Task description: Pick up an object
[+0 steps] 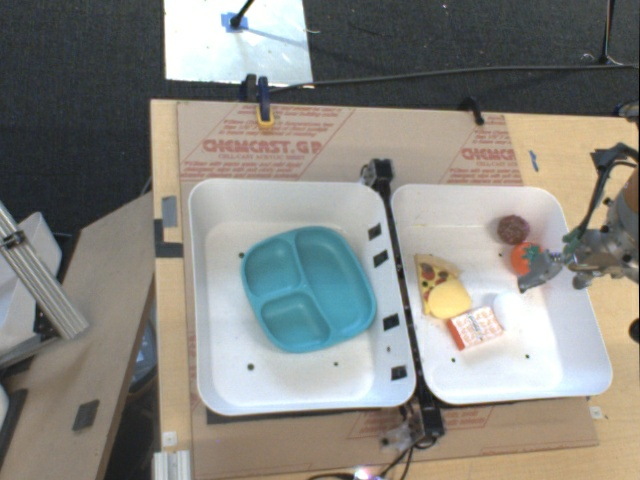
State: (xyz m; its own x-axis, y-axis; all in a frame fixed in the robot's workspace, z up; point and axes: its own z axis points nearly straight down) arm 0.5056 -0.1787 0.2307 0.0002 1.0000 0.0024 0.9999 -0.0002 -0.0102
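Observation:
The right bin point(575, 353) holds several toy foods. A pizza slice point(434, 268) lies beside a yellow lump point(447, 297), with a red and white box point(475, 326) just below them. A dark brown round piece point(513, 229) sits near the back. Just below it is a red-orange piece point(521, 256). My gripper point(533, 272) reaches in from the right edge, low over the bin, its tip against the lower right side of the red-orange piece. Part of that piece is covered by the gripper.
The left bin point(215, 358) holds a teal divided plate point(308, 288). A black divider strip point(392, 288) runs between the bins. Cardboard lies under both bins. A metal rail point(40, 278) stands off the bench at the left.

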